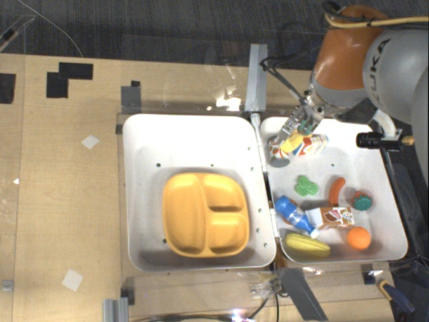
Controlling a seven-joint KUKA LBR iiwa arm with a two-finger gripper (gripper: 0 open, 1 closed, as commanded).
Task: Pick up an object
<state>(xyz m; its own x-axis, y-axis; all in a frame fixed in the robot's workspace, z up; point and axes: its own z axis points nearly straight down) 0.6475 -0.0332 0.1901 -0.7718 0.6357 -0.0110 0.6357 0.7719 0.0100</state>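
Two glossy white bins [134, 200], moulded yellow tray [204, 213], jaws [295, 129] state unclear over crinkled packet [301, 145].

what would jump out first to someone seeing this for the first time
The big yellow tray in the left bin grabs the eye first. Next, the right bin with its bright clutter: corn, an orange ball, a blue bottle and a green piece. At that bin's far left corner, the grey and orange arm sets its end effector over a yellow and white item.
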